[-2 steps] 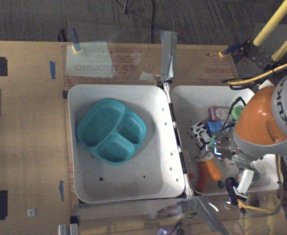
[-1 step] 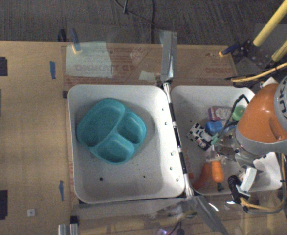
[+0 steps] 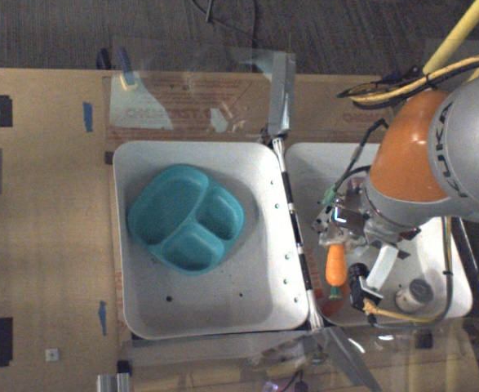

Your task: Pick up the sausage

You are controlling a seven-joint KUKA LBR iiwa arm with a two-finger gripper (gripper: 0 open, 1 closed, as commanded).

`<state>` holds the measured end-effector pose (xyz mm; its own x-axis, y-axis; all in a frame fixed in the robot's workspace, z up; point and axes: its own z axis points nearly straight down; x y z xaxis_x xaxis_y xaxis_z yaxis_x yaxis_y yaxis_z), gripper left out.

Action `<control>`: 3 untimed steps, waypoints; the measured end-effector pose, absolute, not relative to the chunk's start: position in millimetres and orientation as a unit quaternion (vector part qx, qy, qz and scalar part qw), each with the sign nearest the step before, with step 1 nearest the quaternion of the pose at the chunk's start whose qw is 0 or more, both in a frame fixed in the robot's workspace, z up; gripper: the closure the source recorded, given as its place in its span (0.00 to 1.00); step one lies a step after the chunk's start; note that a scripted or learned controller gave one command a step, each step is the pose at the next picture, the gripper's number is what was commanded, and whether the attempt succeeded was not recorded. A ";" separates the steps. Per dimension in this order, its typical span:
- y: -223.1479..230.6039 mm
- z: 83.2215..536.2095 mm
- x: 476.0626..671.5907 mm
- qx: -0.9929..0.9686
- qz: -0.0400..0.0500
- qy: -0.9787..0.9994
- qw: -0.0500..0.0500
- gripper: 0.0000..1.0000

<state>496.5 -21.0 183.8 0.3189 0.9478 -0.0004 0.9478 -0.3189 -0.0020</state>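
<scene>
Wooden bench (image 3: pixel 43 243), dark carpet (image 3: pixel 76 15) beyond

Sausage (image 3: pixel 331 307): dark reddish-brown, just a small end visible at the front-left corner of my right bin, close against the bin's left wall. It sits just below the orange carrot, seemingly touching its lower tip. Can't tell its full shape or orientation.
</scene>
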 end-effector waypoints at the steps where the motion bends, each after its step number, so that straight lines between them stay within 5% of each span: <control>1: 60.5 183.6 522.3 -0.872 0.001 -0.490 0.000 1.00; 2: 99.6 232.6 589.8 -0.888 0.001 -0.460 0.000 1.00; 3: 42.4 363.5 603.2 -0.918 0.001 -0.397 0.000 1.00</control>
<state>603.2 42.4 363.5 0.6843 0.7292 -0.0015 0.7292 -0.6843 -0.0009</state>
